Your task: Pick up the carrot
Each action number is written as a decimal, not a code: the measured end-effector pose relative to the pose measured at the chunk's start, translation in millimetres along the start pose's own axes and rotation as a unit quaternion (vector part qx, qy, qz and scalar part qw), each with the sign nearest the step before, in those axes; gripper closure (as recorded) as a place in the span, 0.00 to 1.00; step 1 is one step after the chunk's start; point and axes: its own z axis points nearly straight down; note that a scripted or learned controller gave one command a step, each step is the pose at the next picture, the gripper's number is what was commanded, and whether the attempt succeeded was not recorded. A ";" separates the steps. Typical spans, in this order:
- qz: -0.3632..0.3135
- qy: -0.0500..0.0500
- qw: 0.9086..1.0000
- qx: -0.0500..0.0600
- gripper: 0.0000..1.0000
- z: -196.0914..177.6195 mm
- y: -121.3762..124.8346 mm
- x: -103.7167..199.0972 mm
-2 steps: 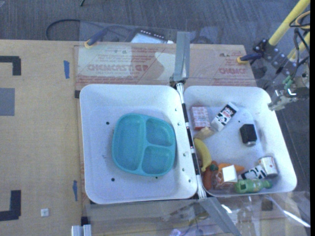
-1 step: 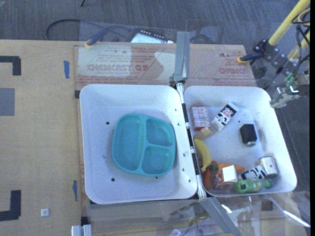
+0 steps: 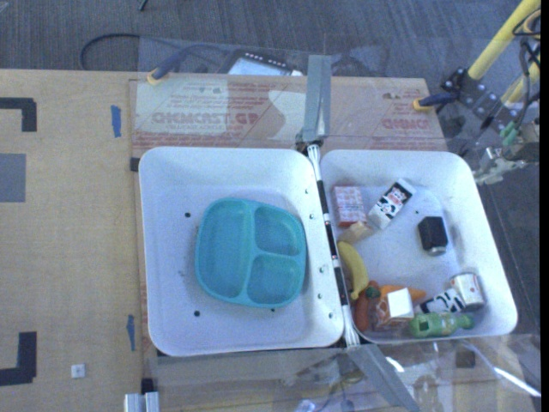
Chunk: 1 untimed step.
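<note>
Near edge: green bottle point(image 3: 440, 323) beside carrot point(image 3: 413, 296) in right bin point(image 3: 491, 230). Tan counter point(image 3: 69, 230), grey carpet point(image 3: 386, 15) beyond. End effector state: cannot tell.

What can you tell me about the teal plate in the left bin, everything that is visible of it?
The teal plate is a rounded-square divided dish, of what looks like smooth plastic, with three compartments: a large one on its left and two smaller ones on its right. It lies flat and upright on the floor of the left bin, roughly in the middle, turned slightly. All three compartments look bare. Nothing touches it apart from the bin floor under it, and its rim stays apart from the bin walls.
</note>
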 end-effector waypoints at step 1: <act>0.191 0.004 0.982 0.009 1.00 33.7 -29.6 2.1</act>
